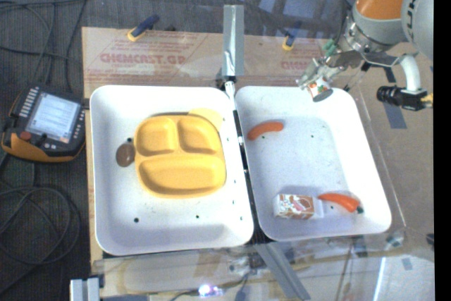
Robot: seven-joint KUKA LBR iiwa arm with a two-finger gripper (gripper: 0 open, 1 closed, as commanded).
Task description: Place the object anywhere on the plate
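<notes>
A yellow sectioned plate (182,155) lies in the left white bin (106,222). My gripper (319,83) hangs over the far edge of the right bin (366,151), well to the right of the plate. Its fingers are closed on a small white object with red and green marks (321,90), held above the bin rim. An orange sausage-shaped piece (266,129) lies below and left of the gripper on the bin floor.
A brown round piece (125,154) sits beside the plate's left edge. In the right bin's near corner lie a small brown-and-white carton (294,206) and an orange carrot (340,201). A teach pendant (46,125) rests left of the bench.
</notes>
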